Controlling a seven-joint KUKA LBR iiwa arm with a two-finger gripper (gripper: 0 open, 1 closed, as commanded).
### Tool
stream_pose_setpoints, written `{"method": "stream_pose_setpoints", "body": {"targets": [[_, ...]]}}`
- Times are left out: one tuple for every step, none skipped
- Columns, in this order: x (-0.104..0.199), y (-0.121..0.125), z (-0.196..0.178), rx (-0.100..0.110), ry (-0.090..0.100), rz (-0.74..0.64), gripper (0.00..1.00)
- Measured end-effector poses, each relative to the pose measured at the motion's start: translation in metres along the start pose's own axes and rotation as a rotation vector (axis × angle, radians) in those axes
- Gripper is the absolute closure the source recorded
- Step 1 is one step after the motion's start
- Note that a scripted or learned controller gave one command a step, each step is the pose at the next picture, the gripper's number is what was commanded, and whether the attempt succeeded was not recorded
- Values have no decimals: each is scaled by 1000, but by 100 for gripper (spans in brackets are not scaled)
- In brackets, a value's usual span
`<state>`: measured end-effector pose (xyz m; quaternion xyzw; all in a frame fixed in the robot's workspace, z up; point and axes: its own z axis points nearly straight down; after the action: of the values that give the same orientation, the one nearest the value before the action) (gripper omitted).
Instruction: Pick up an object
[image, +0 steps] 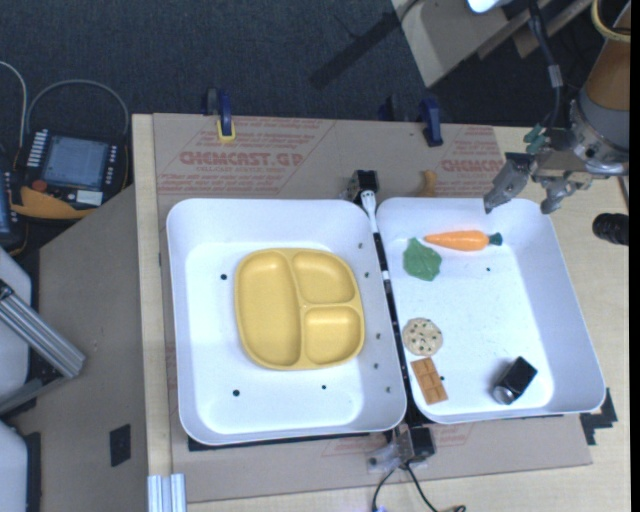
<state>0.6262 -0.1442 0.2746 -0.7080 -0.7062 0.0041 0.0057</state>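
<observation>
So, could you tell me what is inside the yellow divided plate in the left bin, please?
All three compartments of the yellow divided plate show bare plastic. The left bin floor beneath the plate is covered.

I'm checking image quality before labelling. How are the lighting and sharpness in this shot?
Camera view: even, soft light; the bins read bright white with faint shadows only; carrot, cookie and yellow tray are sharp; the gripper at the top right is slightly soft.
</observation>
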Motion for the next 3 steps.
{"method": "stream_pose_setpoints", "body": {"targets": [[0,2,-8,-13,-2,-3,0],[-9,6,47,-8,-2,-2,0],[-5,-1,93,-7,-1,-2,0]]}}
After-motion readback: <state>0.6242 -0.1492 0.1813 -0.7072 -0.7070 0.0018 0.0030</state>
